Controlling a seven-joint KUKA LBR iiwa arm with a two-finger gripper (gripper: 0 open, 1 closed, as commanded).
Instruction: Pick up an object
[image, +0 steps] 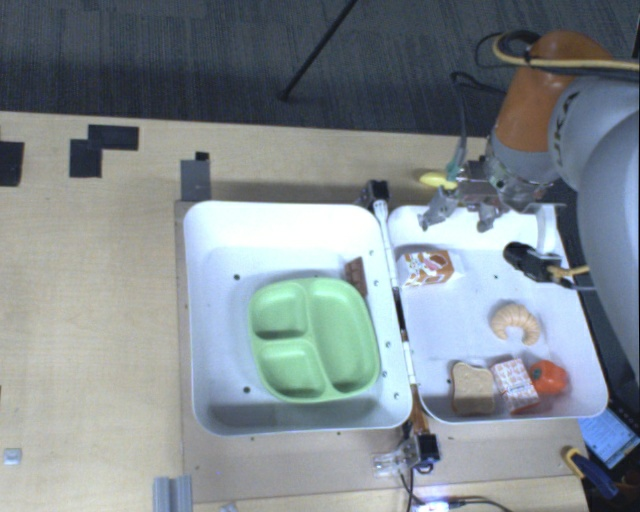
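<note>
Several small items share your right white bin (592, 372), but the tan, curved toy croissant (515, 322) looks light and rigid; take its thick middle with the empty, spread two-finger gripper (461, 214).

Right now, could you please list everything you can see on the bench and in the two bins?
Shallow white bins: 2, white, side by side on the bench, left and right.
Green divided plastic plate: 1, light green, left bin.
Small brown item: 1, left bin, behind the plate; identity unclear.
Pretzel packet: 1, white and orange, right bin, far-left corner.
Toy croissant: 1, tan, right bin, middle.
Bread slice: 1, brown, right bin, near edge.
Small patterned box: 1, red and white, beside the bread.
Tomato-like toy: 1, orange-red, beside the box.
Gripper: 1, grey, over the right bin's far edge, holding nothing.
</note>
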